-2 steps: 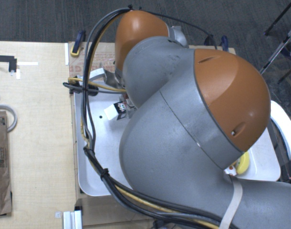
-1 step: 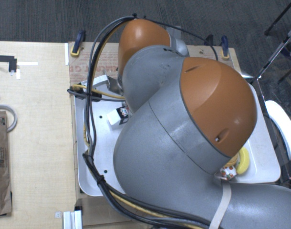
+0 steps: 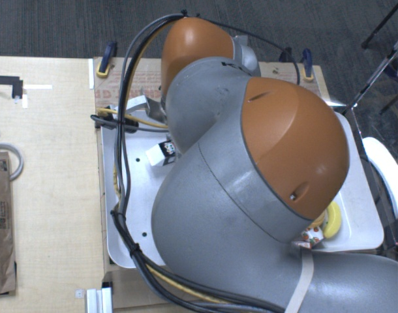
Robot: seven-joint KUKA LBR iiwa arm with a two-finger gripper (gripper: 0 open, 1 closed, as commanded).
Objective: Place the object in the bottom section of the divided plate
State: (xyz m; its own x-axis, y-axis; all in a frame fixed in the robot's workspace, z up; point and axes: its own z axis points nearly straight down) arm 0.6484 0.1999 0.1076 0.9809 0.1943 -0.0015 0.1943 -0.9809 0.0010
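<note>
The arm [image 3: 251, 194] covers most of the white bin [image 3: 130, 240], hiding the divided plate. A yellow banana-like object [image 3: 332, 220] peeks out beside the arm's orange band [image 3: 293, 145], toward the bin's right edge. The pincer's state can't be told.

Bench [image 3: 49, 194]: pale wood-grain top. White bin [image 3: 130, 194] rests on it, left rim and part of floor showing past the arm. Brown paper bag [image 3: 1, 220] lies flat at left edge, a grey ring [image 3: 15, 158] just above it. Small black L-shaped piece [image 3: 10, 83] with white tape near upper left. Two blue clamps [image 3: 108, 52] grip the far edge.
</note>
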